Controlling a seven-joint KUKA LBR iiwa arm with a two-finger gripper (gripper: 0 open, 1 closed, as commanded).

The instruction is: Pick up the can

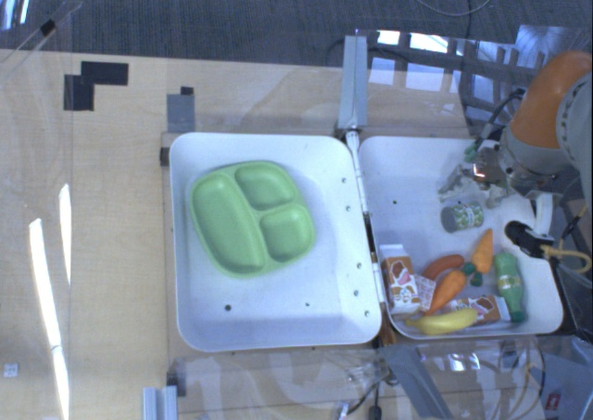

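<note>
bench: light wooden bench top [102,251], we see 2 shallow white plastic bins side by side on it
left bin: big white bin [278,321], holds the tray & nothing else we can make out
right bin: white bin [408,172], far half bare, toys piled along the near edge
arm: grey KUKA arm w/ orange band [548,112] coming in from the right, over the right bin's far right corner
tray: pale green 3-compartment plastic tray [250,216], flat in the left bin, toward its far left
gripper: two-finger gripper [474,179] just above the can, tips near it or maybe touching. Open or closed? we can't tell, too blurry tbh
can: small greyish-green metal can [463,216] lying on its side in the right bin, mid-right, on the bin floor
toys: yellow plastic banana [447,321], orange carrot [447,288], green bottle [508,284], small carton [398,281], all near the front
</note>
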